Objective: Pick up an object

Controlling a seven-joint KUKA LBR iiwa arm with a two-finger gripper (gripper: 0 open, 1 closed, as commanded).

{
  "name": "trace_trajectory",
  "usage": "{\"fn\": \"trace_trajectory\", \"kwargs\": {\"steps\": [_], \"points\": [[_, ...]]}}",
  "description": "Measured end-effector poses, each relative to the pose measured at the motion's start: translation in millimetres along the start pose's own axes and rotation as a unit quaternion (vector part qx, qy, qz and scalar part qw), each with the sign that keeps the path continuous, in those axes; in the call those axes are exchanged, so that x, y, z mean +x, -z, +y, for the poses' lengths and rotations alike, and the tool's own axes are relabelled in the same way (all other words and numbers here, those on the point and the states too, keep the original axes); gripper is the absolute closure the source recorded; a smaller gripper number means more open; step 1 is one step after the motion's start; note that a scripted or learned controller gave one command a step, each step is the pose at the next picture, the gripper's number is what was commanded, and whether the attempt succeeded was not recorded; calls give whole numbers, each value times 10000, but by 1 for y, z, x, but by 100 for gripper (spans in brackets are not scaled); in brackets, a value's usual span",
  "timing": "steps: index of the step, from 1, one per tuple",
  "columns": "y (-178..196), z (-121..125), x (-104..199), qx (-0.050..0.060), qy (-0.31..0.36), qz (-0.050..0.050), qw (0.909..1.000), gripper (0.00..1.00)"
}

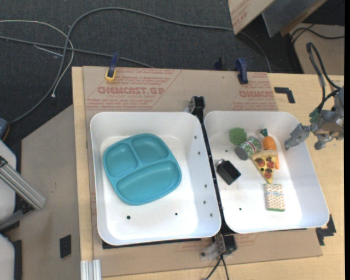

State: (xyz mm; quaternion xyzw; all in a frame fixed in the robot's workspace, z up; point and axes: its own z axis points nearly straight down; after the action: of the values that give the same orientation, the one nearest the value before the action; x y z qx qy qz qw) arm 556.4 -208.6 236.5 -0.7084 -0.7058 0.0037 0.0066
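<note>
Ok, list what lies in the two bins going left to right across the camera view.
Teal divided plate → black block → green ball → small can → pizza slice toy → patterned packet, with the gripper at the right rim.

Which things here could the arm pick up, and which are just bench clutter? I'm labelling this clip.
Candidates, all in the right bin:
green ball
small can
toy carrot
pizza slice toy
black block
patterned packet
pincer, at the bin's right rim, holding nothing

Lying about:
blue clamps
cables
cardboard box

The teal divided plate in the left bin looks an unlikely pick.
</note>
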Motion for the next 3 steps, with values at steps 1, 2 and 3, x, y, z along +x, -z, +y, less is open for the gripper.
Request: {"fn": "trace_trajectory", "kwargs": {"steps": [1, 2, 3], "points": [[8, 2, 1, -70, 20, -17, 10000, 0], [-34, 1, 6, -58, 20, -13, 10000, 0], [-77, 7, 4, -59, 18, -13, 10000, 0]]}}
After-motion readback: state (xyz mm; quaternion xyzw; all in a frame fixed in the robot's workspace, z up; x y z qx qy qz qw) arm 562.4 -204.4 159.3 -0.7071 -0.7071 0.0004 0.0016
